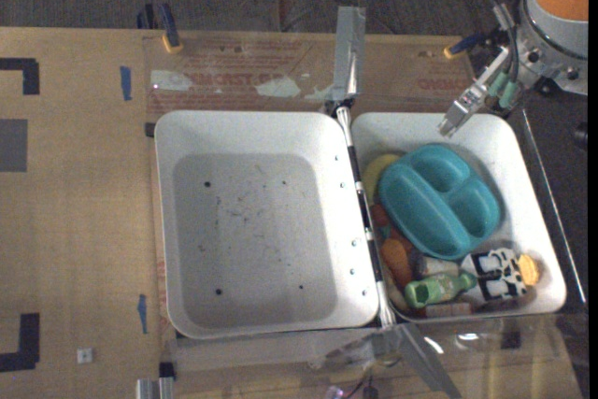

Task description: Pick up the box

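My gripper [464,110] hangs over the far edge of the right bin [537,192], above its back rim and beyond the teal divided plate [439,198]. Nothing shows in its grasp. At the near end of that bin, a small pale box-like item [432,266] lies partly under a green bottle [439,288]. It is too hidden to make out clearly. A black-and-white patterned item [498,274] with a yellow piece sits to its right.
A yellow object [377,171] and orange pieces [396,259] lie along the right bin's left wall, tucked under the plate's edge. The left bin [168,201] stands beside it, with a metal divider post [348,51] at the back between them.
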